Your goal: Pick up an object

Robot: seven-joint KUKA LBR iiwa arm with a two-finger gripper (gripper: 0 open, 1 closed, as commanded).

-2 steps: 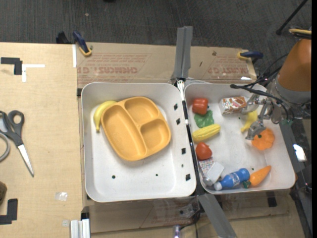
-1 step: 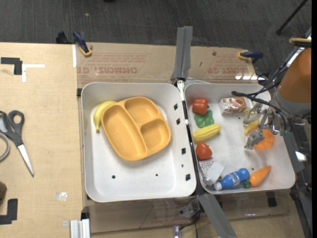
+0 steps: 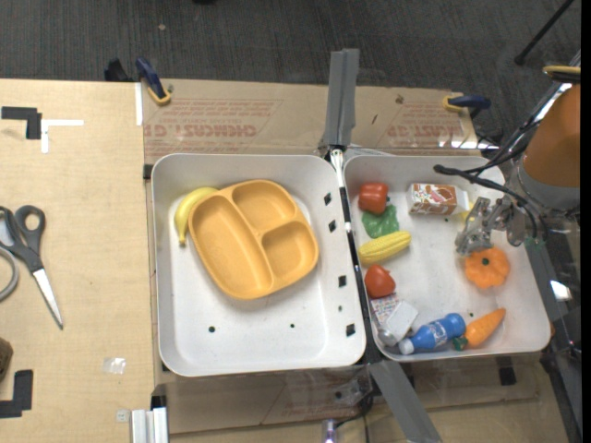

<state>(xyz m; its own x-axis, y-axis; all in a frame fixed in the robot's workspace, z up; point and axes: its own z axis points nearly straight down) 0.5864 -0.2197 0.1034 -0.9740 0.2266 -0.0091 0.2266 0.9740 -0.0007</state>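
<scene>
A wooden bench (image 3: 74, 247) carries two white bins. Toys crowd the right bin (image 3: 434, 275), ready for picking. The pincer (image 3: 476, 233) hangs just above a small orange pumpkin (image 3: 487, 269); its opening cannot be told, and nothing shows between its tips.

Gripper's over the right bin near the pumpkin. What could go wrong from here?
1. The gripper sits just above-left of the orange pumpkin; a round toy may roll away or slip out if the approach is off-center.
2. The pumpkin lies close to the right bin's right wall, so a descent could clip the rim.
3. The carrot and blue bottle lie nearby; a nudged pumpkin could jam against them.
</scene>
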